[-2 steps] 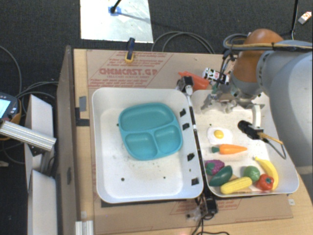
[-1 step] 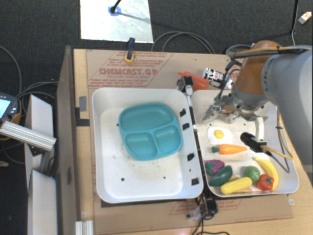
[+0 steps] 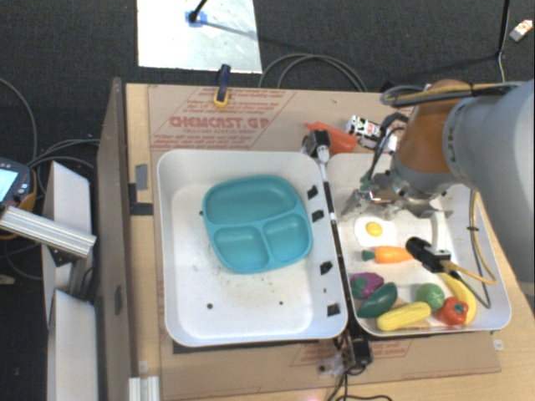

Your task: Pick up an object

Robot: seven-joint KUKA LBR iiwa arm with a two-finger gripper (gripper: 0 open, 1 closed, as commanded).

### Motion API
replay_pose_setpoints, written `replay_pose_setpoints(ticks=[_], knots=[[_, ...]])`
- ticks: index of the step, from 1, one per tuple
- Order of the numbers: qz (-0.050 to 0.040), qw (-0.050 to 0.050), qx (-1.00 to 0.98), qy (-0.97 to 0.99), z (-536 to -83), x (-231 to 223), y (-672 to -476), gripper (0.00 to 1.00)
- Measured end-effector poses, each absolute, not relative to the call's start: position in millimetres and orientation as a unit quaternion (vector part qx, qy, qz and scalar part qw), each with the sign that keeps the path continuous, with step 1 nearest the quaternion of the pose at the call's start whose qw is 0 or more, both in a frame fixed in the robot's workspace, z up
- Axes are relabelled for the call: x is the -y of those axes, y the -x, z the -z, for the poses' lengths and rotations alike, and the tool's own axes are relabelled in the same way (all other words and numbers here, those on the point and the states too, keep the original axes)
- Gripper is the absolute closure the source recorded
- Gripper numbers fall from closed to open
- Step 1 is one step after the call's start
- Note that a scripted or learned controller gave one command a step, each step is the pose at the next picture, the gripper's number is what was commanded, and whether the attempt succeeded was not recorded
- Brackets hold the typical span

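Note:
My gripper (image 3: pixel 378 197) hangs over the far part of the right bin (image 3: pixel 491 284), just behind a toy fried egg (image 3: pixel 373 229). An orange carrot (image 3: pixel 391 255) lies in front of the egg. Along the bin's near side lie a purple vegetable (image 3: pixel 365 285), a dark green one (image 3: pixel 379 297), a yellow corn cob (image 3: pixel 404 315), a green lime (image 3: pixel 430 294), a red tomato (image 3: pixel 453 310) and a banana (image 3: pixel 459 291). Nothing shows in the gripper's grasp.
The left bin (image 3: pixel 188 291) holds a teal divided plate (image 3: pixel 256 222). The grey arm with its orange band (image 3: pixel 430 132) comes in from the right above the right bin's far corner. An orange tool (image 3: pixel 333 137) lies on the cardboard behind the bins.

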State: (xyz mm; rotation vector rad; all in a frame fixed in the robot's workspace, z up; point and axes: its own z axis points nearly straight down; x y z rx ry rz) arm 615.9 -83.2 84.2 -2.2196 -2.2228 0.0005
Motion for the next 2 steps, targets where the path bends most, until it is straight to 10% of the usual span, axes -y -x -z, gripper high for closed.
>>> replay_pose_setpoints(ticks=[1, 2], knots=[[0.0021, -0.003, 0.709, 0.705, -86, 91, -671.0, 0.00], [-0.0006, 0.000, 0.707, 0.707, -84, 94, -627.7, 0.00]])
